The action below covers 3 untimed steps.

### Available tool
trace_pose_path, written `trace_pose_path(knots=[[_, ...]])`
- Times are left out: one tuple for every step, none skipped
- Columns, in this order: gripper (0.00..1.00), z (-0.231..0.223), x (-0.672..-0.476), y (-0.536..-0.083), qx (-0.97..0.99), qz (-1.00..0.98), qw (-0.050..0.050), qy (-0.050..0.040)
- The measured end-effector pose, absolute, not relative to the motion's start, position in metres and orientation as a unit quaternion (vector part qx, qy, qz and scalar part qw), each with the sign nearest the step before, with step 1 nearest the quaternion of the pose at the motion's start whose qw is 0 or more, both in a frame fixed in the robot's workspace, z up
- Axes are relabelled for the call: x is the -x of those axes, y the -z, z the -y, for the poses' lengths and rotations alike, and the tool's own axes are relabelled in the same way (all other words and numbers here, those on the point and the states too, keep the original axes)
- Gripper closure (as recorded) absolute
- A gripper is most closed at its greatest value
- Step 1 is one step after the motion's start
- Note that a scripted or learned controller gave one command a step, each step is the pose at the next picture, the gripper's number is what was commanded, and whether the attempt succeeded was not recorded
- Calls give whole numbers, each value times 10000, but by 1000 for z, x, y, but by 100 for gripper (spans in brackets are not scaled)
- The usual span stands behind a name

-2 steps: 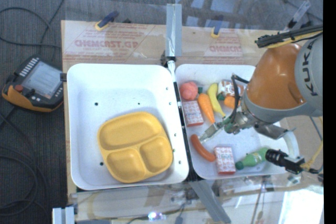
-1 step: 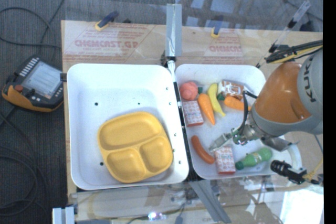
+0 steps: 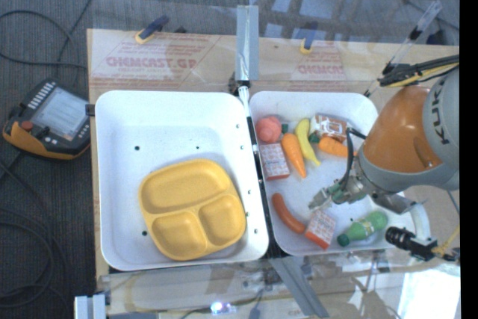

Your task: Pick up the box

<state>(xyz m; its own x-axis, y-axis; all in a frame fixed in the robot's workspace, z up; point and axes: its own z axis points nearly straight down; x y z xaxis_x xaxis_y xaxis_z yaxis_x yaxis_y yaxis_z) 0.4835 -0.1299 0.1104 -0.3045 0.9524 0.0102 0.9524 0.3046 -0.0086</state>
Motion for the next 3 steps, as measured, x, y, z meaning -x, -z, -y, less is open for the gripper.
trace_pose_path(knots=[[0, 130, -483, -110, 5895, 8077, 72, -7], [0, 123, -485, -200, 6059, 7956, 21, -15], [0, 136, -486, -90, 5374, 8433, -14, 9]])
